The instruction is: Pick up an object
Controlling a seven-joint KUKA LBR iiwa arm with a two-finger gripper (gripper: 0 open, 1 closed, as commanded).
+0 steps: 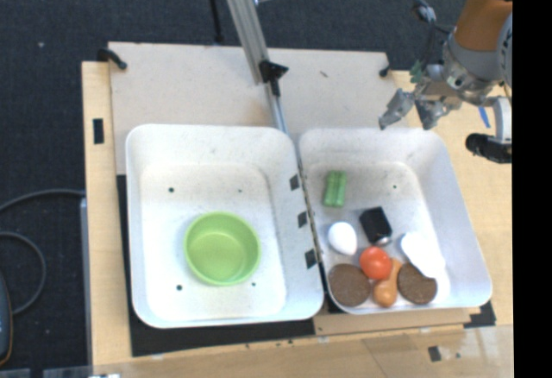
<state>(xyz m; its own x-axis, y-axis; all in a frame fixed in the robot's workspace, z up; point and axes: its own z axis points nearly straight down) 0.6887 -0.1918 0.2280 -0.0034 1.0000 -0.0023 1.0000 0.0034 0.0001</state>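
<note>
My gripper (410, 115) hangs above the far rim of the right bin (448, 169), open, with nothing between its two fingers. Below it in that bin lie a green block (335, 189), a black block (375, 223), a white egg-shaped piece (342, 238), a red ball (375, 262), an orange piece (387, 290), two brown discs (349, 283) (417, 286) and a white lump (421, 253). All of them sit well toward the near side, apart from the gripper.
The left bin (147, 195) holds a green bowl (222, 248). A slanted metal post (246, 18) rises from the seam between the bins at the back. Bare bench board (190, 83) lies behind both bins.
</note>
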